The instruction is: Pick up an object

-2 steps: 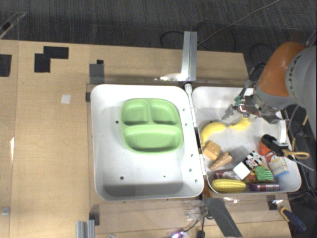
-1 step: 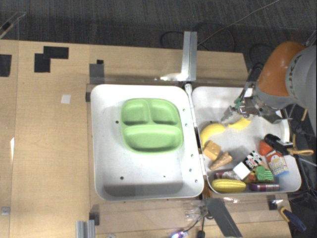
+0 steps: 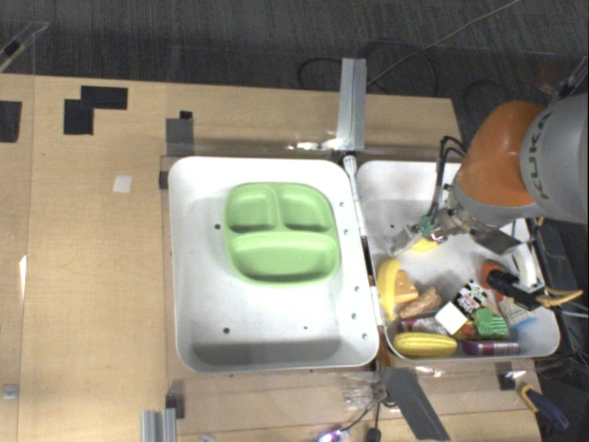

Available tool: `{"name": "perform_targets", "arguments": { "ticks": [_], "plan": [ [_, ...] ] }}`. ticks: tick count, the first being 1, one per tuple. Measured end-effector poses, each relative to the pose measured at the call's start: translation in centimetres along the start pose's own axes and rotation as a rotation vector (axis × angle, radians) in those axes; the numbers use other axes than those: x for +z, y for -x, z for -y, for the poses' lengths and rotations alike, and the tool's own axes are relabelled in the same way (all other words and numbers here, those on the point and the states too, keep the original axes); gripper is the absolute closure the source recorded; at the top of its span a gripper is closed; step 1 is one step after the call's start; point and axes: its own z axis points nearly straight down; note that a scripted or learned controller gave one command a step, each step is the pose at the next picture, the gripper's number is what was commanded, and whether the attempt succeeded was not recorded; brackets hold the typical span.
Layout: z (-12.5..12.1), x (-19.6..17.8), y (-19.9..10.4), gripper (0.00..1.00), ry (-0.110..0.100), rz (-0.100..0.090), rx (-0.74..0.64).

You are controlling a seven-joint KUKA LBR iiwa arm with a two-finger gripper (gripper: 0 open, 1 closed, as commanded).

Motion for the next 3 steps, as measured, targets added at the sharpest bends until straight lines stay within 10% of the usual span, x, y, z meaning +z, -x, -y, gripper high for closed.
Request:
{"name": "perform_targets", "arguments": {
  "ticks": [1, 2, 3],
  "plan": [
    [-0.3, -1.2, 0.0, 1.0, 0.007, -0.001, 0.0],
    [-0.3, -1.2, 0.0, 0.0, 0.007, -0.001, 0.0],
    [-0.6, -2.4, 0.0, 1.0, 0.013, 0.001, 0.0]
  ]
}}
